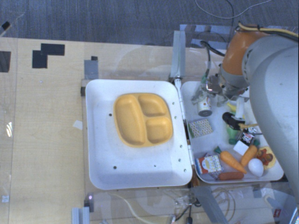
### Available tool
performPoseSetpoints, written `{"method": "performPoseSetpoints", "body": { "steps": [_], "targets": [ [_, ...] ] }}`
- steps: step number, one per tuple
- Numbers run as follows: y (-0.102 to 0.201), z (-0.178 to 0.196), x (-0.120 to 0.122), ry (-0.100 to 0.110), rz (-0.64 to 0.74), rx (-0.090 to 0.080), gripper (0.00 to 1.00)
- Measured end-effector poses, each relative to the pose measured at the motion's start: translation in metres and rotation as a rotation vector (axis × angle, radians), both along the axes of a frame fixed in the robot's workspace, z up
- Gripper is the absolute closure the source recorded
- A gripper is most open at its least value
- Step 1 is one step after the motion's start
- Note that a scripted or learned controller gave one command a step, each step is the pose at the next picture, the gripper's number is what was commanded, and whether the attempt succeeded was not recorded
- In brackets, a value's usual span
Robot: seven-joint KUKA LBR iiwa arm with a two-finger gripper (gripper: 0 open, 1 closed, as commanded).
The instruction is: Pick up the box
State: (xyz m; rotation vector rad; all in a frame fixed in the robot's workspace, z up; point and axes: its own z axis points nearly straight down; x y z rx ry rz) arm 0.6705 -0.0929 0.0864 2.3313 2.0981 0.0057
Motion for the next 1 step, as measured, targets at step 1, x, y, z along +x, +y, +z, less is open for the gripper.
{"method": "performPoseSetpoints", "body": {
  "steps": [1],
  "targets": [
    [0.0496, 0.1009, -0.0246, -0.002, 0.142, 0.0, 0.0]
  ]
}}
